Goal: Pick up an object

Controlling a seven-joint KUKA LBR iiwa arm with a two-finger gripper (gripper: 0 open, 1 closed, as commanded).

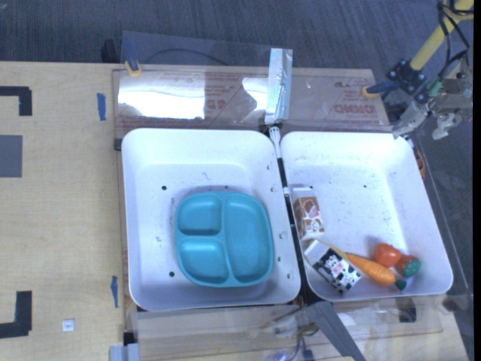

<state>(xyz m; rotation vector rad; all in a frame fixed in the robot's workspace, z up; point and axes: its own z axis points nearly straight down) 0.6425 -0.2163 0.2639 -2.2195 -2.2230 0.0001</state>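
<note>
Wooden tabletop [52, 201] is seen carrying two shallow white bins side by side. A blue divided plate [223, 237] is seated in the left bin [143, 164]. Along the near side of the right bin [353, 164] are gathered a brown-and-white packet [307, 214], a black-and-white cow-patterned carton [337, 270], an orange carrot [368, 268], and a red tomato-like piece [387, 254] beside a small red-and-green item [408, 265]. The claw [421, 111] is seen above the right bin's far right corner, well apart from these objects; whether it is spread or pressed together cannot be told.
</note>
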